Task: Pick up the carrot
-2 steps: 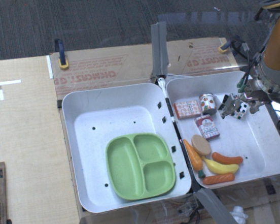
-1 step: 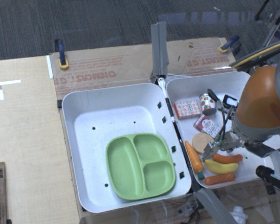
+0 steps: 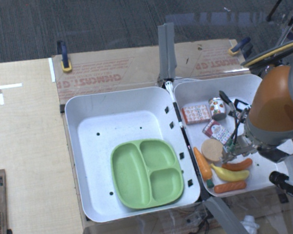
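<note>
We see the carrot (image 3: 202, 164) lying lengthwise along the left wall of the right bin (image 3: 249, 82), orange body with a green tip toward the near edge. The gripper (image 3: 231, 152) sits low in that same bin, just right of the carrot, over a tan round disc (image 3: 212, 150) and the banana (image 3: 230, 172). The carrot is beside the gripper, apart from it, not between anything we can make out. We cannot tell the gripper's state; the wrist and clutter obscure it. Two orange-red sausage-shaped items (image 3: 237, 165) (image 3: 230, 187) lie near the banana. The left bin (image 3: 86, 148) holds a green divided plate (image 3: 147, 172).
</note>
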{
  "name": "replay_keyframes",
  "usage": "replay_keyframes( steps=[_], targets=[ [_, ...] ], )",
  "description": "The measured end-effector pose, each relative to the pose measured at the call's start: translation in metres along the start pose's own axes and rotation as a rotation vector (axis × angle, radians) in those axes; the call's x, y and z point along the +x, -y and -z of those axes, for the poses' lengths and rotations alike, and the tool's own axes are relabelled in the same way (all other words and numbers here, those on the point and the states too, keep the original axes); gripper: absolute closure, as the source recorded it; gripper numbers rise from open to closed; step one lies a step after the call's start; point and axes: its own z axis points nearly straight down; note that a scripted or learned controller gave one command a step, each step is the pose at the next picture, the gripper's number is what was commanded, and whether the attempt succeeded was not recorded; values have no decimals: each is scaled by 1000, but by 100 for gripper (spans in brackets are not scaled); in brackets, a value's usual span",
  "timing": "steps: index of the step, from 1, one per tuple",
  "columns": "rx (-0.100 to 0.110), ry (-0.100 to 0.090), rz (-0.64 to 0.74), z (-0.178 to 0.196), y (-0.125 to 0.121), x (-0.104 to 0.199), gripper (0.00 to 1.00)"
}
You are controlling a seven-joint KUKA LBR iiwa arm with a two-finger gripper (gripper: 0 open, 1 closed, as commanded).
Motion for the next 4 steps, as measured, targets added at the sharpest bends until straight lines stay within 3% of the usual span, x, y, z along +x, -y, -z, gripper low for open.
replay_keyframes(
  steps=[1,2,3,4],
  targets=[
    [0,2,-98,78,-80,80,100],
    [4,3,-693,77,-36,131,100],
    [-1,2,-136,109,-37,153,100],
    [0,3,-550,112,-33,201,100]
  ],
)
